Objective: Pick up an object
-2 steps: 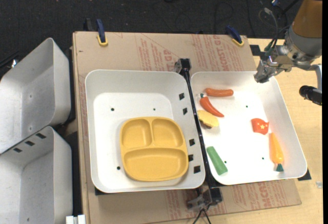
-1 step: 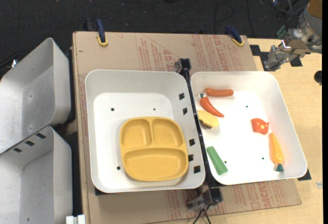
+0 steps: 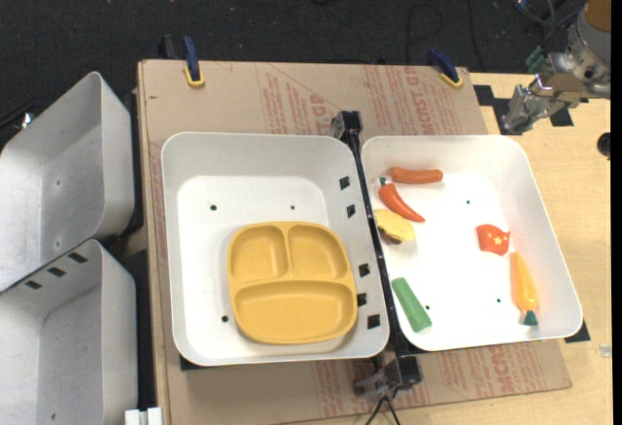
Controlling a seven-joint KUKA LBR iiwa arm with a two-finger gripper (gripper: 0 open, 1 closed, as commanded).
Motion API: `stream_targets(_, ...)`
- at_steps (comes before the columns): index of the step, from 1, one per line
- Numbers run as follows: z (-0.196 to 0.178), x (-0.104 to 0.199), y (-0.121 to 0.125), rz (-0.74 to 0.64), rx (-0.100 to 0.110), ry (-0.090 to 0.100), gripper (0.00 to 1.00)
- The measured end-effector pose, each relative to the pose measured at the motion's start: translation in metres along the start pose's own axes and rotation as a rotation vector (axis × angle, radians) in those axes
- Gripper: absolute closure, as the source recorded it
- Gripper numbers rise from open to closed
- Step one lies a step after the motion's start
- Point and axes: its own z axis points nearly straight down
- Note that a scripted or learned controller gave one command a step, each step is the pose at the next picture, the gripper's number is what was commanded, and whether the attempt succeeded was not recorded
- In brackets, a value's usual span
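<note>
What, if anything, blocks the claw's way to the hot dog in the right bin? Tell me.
Nothing visible does. The claw sits outside the right bin, off its far right corner. The hot dog lies uncovered near the far wall, with bare bin floor between.

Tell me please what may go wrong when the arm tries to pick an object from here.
The red pepper touches the yellow piece, so a grab may catch both or push one away. The green piece and carrot lie near the right bin's walls; the pincer might hit these.
</note>
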Motion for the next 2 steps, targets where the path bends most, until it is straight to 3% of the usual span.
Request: stream_targets(2, 0.017, 0.090, -0.037, -0.003, 0.004, 0.003, 1.00)
